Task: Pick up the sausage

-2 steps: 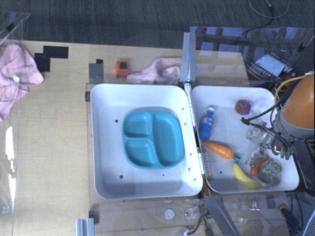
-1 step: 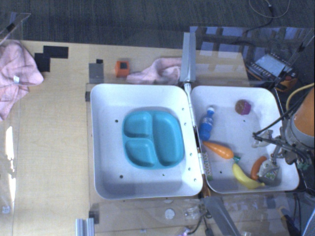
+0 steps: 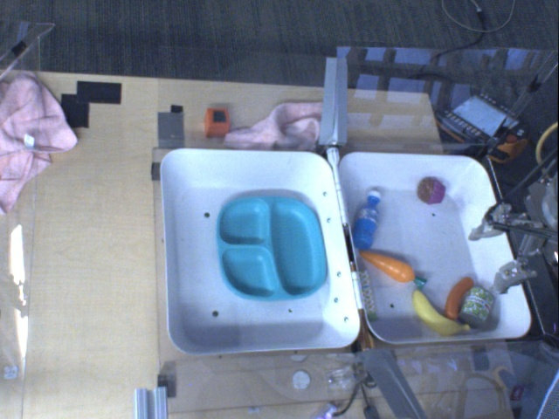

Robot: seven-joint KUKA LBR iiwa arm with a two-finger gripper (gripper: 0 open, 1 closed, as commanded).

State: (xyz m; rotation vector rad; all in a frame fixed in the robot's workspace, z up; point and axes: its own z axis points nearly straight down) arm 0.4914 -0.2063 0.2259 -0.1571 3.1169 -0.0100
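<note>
Sausage (one) lies beside one banana.

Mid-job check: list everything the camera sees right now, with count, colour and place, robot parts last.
Shallow plastic bins: two, white, side by side on the bench.
Divided plastic tray: one, turquoise, middle of left bin.
Small plastic bottle: one, blue with white cap, right bin, left side.
Toy carrot: one, orange, right bin centre.
Toy banana: one, yellow, right bin front.
Sausage: one, red-orange, beside the banana.
Small labelled can: one, green-white, touching the sausage.
Round fruit: one, purple, right bin back.
Cloths: two, pink, far left and behind the bins.
Tool: one, grey metal, right bin's right edge.
</note>
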